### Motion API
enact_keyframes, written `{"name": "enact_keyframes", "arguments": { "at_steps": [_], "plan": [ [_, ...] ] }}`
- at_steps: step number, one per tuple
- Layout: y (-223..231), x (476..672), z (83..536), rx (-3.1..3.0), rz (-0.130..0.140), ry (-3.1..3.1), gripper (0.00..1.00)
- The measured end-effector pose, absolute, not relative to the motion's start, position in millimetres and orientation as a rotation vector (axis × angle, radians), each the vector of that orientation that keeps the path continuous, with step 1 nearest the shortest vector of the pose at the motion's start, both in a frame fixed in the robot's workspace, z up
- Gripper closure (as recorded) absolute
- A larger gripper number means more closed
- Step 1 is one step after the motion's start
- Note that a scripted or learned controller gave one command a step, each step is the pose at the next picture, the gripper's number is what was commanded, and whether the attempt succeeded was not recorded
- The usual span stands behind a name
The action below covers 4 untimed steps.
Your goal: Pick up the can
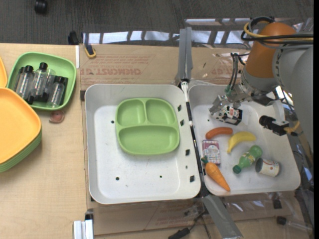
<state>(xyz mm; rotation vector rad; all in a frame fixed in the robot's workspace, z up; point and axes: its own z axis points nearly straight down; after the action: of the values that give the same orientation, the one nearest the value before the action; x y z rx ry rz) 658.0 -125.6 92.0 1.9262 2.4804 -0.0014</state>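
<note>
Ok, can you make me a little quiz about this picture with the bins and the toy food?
1. True or false: the green divided plate lies in the left bin.
2. Which thing lies nearest the front edge of the right bin? A) banana B) carrot C) green bottle
3. Fill in: the white can lies on its side next to the green ______.

Key:
1. True.
2. B, the carrot.
3. Bottle. The gripper is at the back of the right bin, far from the can.
</note>
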Motion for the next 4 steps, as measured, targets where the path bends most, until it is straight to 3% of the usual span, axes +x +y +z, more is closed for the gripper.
{"name": "enact_keyframes", "arguments": {
  "at_steps": [1,2,3,4],
  "plan": [
    [-98.6,658.6,91.3,2.192,-0.003,2.25,0.0],
    [-129.2,601.0,151.3,2.175,-0.003,2.267,0.0],
    [-56.6,573.0,191.3,1.927,-0.002,2.482,0.0],
    [-111.7,518.4,164.9,1.679,-0.002,2.658,0.0]
  ]
}}
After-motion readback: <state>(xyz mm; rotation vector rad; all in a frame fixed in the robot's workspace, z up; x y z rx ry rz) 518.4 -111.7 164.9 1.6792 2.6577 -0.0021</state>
